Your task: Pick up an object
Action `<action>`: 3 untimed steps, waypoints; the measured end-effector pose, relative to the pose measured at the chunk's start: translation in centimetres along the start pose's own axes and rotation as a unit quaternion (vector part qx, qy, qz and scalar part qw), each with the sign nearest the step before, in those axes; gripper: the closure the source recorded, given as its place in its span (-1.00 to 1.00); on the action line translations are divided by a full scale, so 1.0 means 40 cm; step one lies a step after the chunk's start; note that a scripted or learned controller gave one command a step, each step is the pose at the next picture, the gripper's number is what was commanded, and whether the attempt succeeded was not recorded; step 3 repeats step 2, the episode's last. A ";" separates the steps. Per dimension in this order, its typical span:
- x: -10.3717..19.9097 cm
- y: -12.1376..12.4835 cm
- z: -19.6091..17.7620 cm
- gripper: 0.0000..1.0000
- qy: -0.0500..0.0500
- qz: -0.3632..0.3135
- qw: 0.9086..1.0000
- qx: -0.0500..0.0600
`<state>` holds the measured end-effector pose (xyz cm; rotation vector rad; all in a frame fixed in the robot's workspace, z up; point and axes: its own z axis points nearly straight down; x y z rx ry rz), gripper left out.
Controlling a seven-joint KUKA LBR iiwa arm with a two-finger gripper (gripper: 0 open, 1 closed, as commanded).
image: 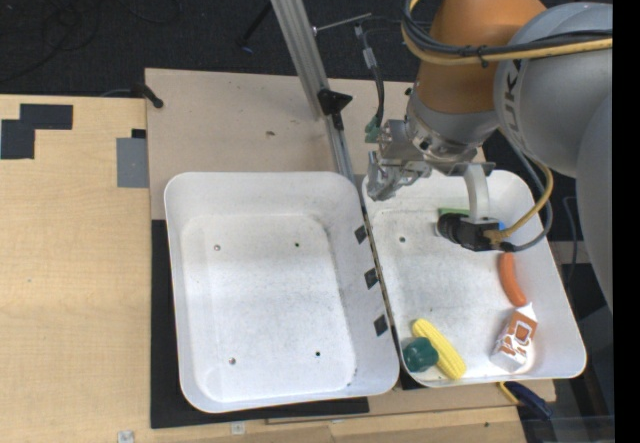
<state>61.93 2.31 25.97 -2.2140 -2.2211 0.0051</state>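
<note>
My gripper [383, 181] hangs over the far left corner of the right bin [450, 281], close to the divider between the two bins, and I see nothing in it. Along the right bin's right side lies an orange sausage [512, 278]. Just in front of the sausage is a small orange and white carton [515, 339]. A yellow corn cob [439, 347] rests at the bin's near left corner, touching a dark green object [420, 356]. All of these lie well away from the gripper.
The left bin [200, 231] stands beside the right one. A slanted metal rail [300, 41] rises behind the bins, just left of the gripper. The arm's bulk covers the right bin's far right corner.
</note>
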 end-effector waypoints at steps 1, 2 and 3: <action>0.143 0.024 0.046 1.00 0.000 -0.001 1.000 -0.001; 0.137 0.024 0.043 -1.00 -0.001 0.001 1.000 -0.001; 0.137 0.024 0.043 -1.00 -0.001 0.001 1.000 -0.001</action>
